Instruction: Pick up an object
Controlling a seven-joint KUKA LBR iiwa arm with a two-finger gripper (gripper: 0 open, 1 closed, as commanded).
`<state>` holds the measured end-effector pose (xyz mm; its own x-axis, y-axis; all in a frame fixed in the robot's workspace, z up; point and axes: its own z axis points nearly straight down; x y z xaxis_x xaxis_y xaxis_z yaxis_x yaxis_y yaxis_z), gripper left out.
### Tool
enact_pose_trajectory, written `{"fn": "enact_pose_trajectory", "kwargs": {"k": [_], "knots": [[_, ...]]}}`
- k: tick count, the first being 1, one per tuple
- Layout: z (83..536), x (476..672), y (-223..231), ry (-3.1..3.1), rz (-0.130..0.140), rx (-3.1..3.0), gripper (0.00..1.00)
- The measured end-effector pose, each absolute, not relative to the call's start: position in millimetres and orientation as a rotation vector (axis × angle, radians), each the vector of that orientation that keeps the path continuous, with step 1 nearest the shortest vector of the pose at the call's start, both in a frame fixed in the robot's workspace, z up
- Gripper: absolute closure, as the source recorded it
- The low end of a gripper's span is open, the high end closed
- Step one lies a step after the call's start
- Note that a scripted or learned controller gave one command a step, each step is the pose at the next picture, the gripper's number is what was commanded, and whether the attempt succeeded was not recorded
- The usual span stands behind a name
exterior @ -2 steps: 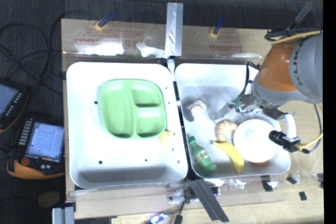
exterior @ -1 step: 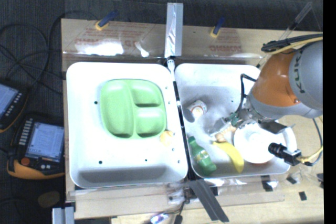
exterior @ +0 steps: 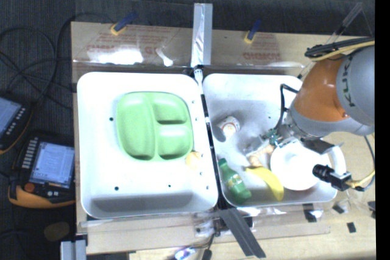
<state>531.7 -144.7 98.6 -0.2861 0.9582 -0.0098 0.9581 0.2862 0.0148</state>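
Counter (exterior: pixel 91 49): tan board across centre of frame, bearing two shallow white bins side by side, a silver strip (exterior: pixel 202 33) standing upright between them at top edge.

Left bin (exterior: pixel 97 192): centre-left of frame. Holds a green divided tray (exterior: pixel 152 125), lying flat in upper middle of bin, and a small pale yellow piece (exterior: pixel 194 159) touching the tray's lower right corner, close to the bin's right wall.

Right bin (exterior: pixel 244 91): centre-right of frame. Holds:
- small round white and tan object (exterior: pixel 229 126), left of middle, apart from the rest;
- green bottle (exterior: pixel 231 181), lying along the lower left corner;
- yellow banana (exterior: pixel 268 181), lying near the lower edge, just right of the bottle;
- white round plate or bowl (exterior: pixel 294 168), lower right, touching the banana's upper end;
- small pale object (exterior: pixel 257 159), between bottle and plate.

Arm (exterior: pixel 350 91): grey with orange band, entering from right of frame, bent down over right bin.

Gripper (exterior: pixel 271 138): low in right bin at the plate's upper left rim, near the small pale object. Too small and cluttered to tell whether spread or closed; nothing seen between its tips.

Off counter, far left of frame: black cables and a handheld screen unit (exterior: pixel 46 164).
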Motion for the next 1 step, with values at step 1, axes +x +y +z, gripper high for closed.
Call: {"fn": "enact_pose_trajectory", "kwargs": {"k": [1], "knots": [[238.4, 484.0, -62.4, 2.401, -0.005, 2.029, 1.00]]}}
